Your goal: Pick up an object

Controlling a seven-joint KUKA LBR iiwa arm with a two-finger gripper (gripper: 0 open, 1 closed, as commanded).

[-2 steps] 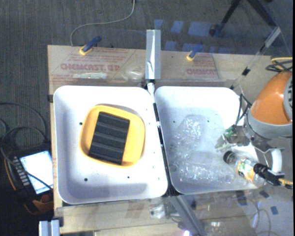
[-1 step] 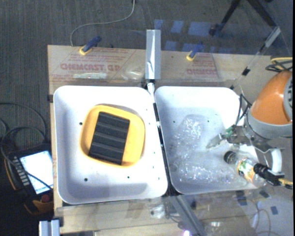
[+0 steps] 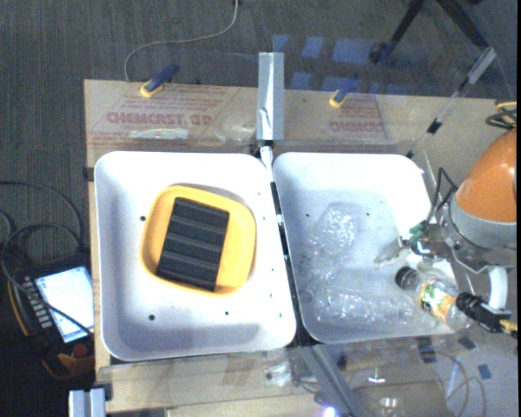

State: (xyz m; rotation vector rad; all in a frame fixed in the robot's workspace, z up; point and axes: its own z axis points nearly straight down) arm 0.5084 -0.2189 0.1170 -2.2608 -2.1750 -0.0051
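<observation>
Bottle (image 3: pixel 434 298) is lying just below the gripper (image 3: pixel 417 243), at the right bin's (image 3: pixel 347 181) edge; whether it is being gripped I cannot tell. Rolling against the wall risks a miss.

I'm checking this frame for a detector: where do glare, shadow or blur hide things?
Camera view: the right bin is washed out, so the clear crumpled plastic in it reads only as faint glints; the yellow object with the black ribbed top is sharp, casting a soft shadow on the left bin; the gripper and the small bottle blur together at the right rim.
</observation>
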